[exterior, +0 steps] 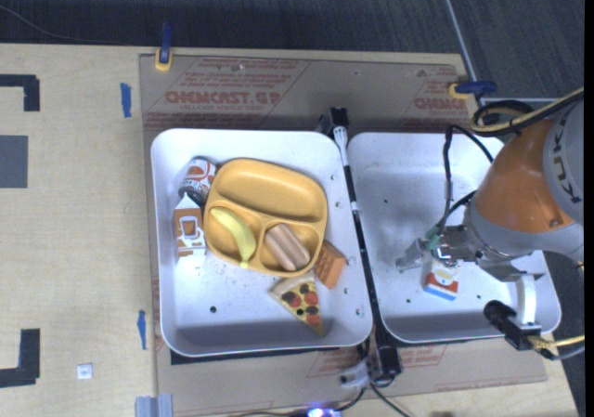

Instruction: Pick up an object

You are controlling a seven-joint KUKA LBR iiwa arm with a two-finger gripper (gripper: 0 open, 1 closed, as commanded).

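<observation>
My gripper (pixel 424 254) hangs low over the middle of the right bin (pixel 399 174), at the end of the grey arm with its orange band (pixel 524 188). Just below and to the right of it a small white carton with red and blue print (pixel 443 286) lies on the bin floor. The carton looks close to the gripper, but I cannot tell whether they touch. The left bin (pixel 176 313) holds a yellow divided plate (pixel 264 185) with a banana (pixel 235 234) and a hot dog (pixel 287 248) in it.
Around the plate lie a can (pixel 196 180), a small orange-and-white box (pixel 188 231), a pizza slice (pixel 302 300) and an orange cracker (pixel 329 264). A black clamp (pixel 336 123) sits on the ridge between the bins. Cables loop near the arm at the right.
</observation>
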